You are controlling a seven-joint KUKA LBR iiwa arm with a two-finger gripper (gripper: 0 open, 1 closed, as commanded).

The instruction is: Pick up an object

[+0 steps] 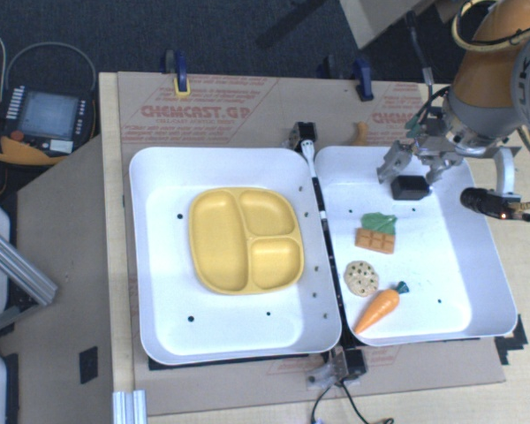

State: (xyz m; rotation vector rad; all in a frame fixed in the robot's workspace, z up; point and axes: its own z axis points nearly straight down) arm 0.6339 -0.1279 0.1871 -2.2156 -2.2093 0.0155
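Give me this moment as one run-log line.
pincer: over right bin's far end, holding nothing | toy carrot, cookie, orange-and-green block: lying in right bin | yellow divided plate: left bin

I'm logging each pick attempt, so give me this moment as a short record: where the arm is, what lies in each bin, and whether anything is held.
arm: reaches in from the right, gripper above the far part of the right bin
held: nothing visible between the fingers
left bin: yellow divided tray, three compartments
right bin: waffle-like toy with green top, cookie, carrot
nearest item to gripper: the waffle-like toy, apart from it
item spacing: cookie and carrot lie close together; cannot tell if they touch
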